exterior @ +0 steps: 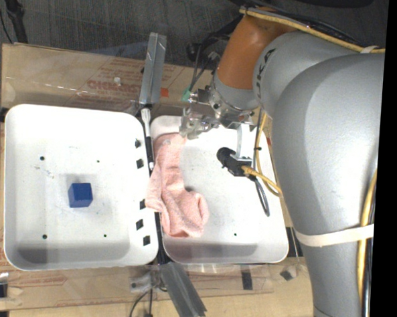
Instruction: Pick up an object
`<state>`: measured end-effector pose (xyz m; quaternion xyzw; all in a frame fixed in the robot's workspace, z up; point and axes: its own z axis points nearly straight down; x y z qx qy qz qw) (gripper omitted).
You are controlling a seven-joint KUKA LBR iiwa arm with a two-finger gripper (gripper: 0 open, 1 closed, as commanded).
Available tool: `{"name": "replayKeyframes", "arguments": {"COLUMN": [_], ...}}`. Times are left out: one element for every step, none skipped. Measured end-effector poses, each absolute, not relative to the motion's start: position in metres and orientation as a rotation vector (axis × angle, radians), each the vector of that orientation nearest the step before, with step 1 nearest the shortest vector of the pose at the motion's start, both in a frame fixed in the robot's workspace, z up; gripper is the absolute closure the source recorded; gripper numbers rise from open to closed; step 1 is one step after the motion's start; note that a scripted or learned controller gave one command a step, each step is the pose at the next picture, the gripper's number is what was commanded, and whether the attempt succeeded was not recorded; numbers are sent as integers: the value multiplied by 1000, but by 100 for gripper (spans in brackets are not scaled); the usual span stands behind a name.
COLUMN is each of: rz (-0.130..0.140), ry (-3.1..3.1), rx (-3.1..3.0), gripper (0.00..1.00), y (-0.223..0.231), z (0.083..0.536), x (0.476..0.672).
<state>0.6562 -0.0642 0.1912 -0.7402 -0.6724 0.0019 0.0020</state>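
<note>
Camera view: the left bin (23, 177) holds a blue cube (80, 195). The right bin (274, 239) holds a pink cloth (176, 193) along its left wall. The pincer (192, 128) hangs at the cloth's top end; whether it grips cannot be told.

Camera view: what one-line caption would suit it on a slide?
Grey arm's gripper poised at the top end of a pink cloth in the right bin; a blue cube sits in the left bin.

Two shallow white plastic bins (23, 177) sitting side by side on a brown cardboard-looking bench top (63, 72), grey metal bar (152, 68) between them.
</note>
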Motion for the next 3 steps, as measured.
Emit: {"name": "replayKeyframes", "arguments": {"rz": [9, 12, 2], "ry": [-2115, -2121, -2041], "rx": [-2314, -2306, -2389], "gripper": [100, 100, 100], "y": [-63, -62, -93], "z": [201, 210, 213], "x": [656, 656, 657]}}
